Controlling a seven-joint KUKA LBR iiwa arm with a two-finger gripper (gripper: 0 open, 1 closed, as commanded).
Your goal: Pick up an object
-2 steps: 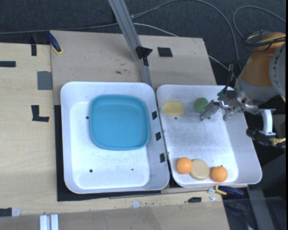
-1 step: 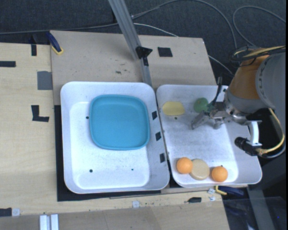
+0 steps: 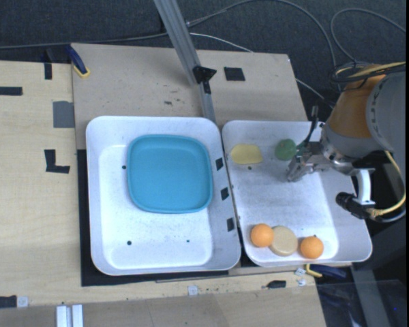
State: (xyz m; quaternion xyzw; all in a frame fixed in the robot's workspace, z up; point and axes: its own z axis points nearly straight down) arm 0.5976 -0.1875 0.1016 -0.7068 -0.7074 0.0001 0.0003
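Overhead view of my bench. The arm (image 3: pixel 368 114), grey with its orange band, enters from the right edge of the frame and lowers the gripper (image 3: pixel 298 171) into the right-hand bin (image 3: pixel 341 203), near that bin's upper middle. From this angle I cannot tell how the gripper is set, and I see nothing held in it. Just up and left of the gripper lies a green object (image 3: pixel 285 148); left of that, close to the bin's upper left corner, a pale yellow object (image 3: pixel 246 154). Along the bin's lower edge I count three items in a row, touching or nearly so: an orange ball (image 3: pixel 262 235), a beige disc (image 3: pixel 283 240) and a second orange ball (image 3: pixel 311 247). The left-hand bin (image 3: pixel 109 244), at frame centre, bears a blue plate (image 3: pixel 170 173) in its upper half.
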